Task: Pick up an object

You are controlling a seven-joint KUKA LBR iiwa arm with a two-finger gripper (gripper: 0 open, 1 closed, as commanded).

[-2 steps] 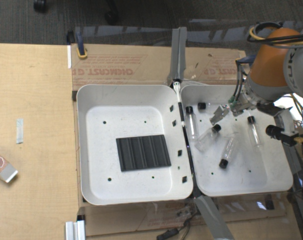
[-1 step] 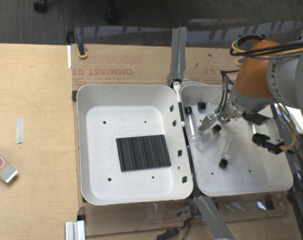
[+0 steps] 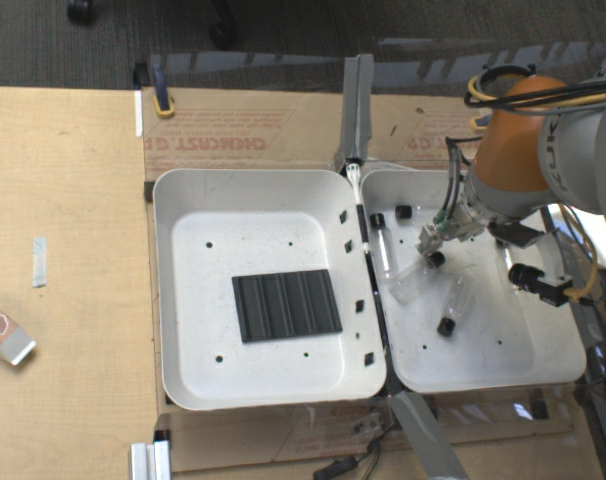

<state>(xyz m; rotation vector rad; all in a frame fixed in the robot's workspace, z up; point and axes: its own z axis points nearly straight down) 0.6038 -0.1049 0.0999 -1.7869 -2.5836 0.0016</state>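
My gripper [image 3: 440,234] reaches down into the upper middle of the right bin [image 3: 543,368], beneath the grey wrist with its orange band. Just below its tip lies a clear tube with a black cap [image 3: 434,260], its body slanting down to the left. Lower in the bin, a second clear capped tube [image 3: 451,310] lies with its cap toward the front. A third clear tube [image 3: 381,248] lies along the bin's left wall. Near the back sits a small black cap [image 3: 404,211]. I cannot see anything held at the gripper's tip.
The left bin [image 3: 183,268] holds a black ribbed rectangular pad [image 3: 286,305]. A metal divider [image 3: 357,108] runs between the bins at the back. Black fittings and cables of the arm [image 3: 531,278] hang over the right bin's right side.
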